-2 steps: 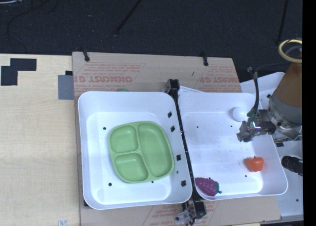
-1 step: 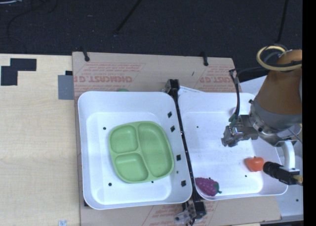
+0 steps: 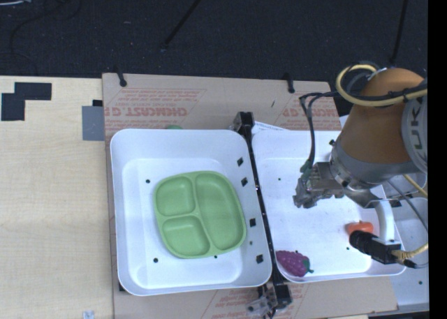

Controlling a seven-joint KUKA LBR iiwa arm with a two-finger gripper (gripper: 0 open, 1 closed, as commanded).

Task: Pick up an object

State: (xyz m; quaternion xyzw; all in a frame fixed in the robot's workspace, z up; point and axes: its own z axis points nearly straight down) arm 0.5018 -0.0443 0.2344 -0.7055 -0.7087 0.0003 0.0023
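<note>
Purple grape cluster (image 3: pixel 294 263) lies at the right bin's (image 3: pixel 328 150) near edge, below and slightly left of the gripper (image 3: pixel 308 195); an orange object (image 3: pixel 361 227) sits below-right, closer. Gripper hangs over bare bin floor, grasping nothing; finger spread cannot be told.

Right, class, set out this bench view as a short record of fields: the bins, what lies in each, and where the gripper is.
left bin: holds a green divided plate, three compartments, lying flat
right bin: holds a purple grape bunch at its near left corner and an orange item near its right side, partly hidden
gripper: over the right bin's middle, apart from both items
arm: reaches in from the right, orange band above the wrist
held: nothing seen between the fingers
</note>
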